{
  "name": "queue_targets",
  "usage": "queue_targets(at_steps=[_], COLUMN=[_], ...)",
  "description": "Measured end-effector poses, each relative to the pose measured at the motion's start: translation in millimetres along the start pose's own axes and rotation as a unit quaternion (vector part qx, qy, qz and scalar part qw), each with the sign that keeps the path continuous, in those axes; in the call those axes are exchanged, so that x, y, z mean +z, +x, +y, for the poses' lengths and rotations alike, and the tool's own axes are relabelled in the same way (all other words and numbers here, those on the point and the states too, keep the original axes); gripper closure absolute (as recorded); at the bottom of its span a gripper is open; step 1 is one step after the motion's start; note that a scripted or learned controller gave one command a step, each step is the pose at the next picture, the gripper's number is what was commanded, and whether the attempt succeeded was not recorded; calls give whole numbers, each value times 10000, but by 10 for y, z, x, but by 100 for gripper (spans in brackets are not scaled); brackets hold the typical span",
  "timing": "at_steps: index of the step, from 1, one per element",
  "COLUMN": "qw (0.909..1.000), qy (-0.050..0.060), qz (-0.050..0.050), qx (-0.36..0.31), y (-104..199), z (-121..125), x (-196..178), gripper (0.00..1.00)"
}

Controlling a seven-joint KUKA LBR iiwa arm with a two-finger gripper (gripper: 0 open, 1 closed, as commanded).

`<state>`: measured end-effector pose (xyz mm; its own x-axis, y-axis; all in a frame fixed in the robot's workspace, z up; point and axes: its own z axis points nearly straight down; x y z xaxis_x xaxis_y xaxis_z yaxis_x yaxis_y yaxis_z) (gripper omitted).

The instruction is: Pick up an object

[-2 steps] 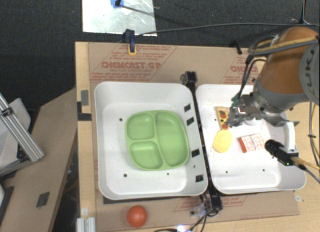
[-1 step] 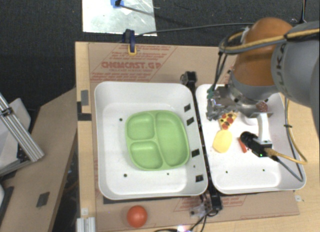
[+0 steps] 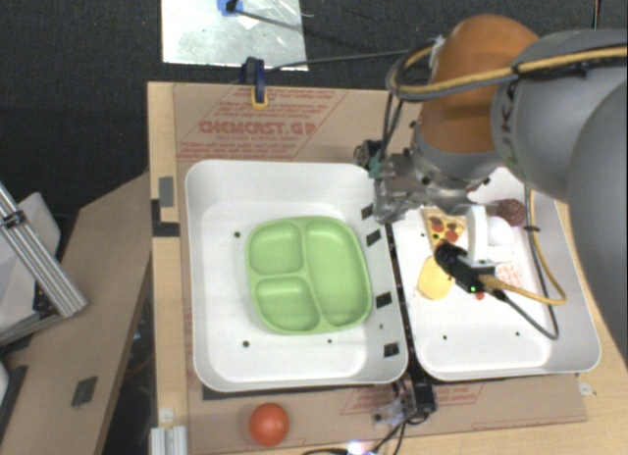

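Note:
My gripper (image 3: 390,204) hangs low over the inner left edge of the right bin (image 3: 510,345), close to the divider between the two bins. Just to its right lies a pizza-slice toy (image 3: 444,222). A yellow lemon-like piece (image 3: 433,279) sits below that, nearer the front. A dark maroon object (image 3: 511,211) and a pinkish speckled piece (image 3: 511,273) lie further right, partly hidden by the arm's hardware. Nothing is visible between the gripper's tips.
The left bin (image 3: 216,247) holds a green divided plate (image 3: 306,274). A red ball (image 3: 268,423) rests on the cardboard in front of the bins. The bulky grey and orange arm (image 3: 510,90) covers the right bin's back part.

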<state>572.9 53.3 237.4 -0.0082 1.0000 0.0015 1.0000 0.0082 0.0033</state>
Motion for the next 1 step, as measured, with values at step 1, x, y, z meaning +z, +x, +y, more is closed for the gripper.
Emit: queue_targets(at_steps=[1], qw=[10000], qy=[10], qz=[0], qx=[-6], y=[547], z=[37], x=[112], gripper=[100])
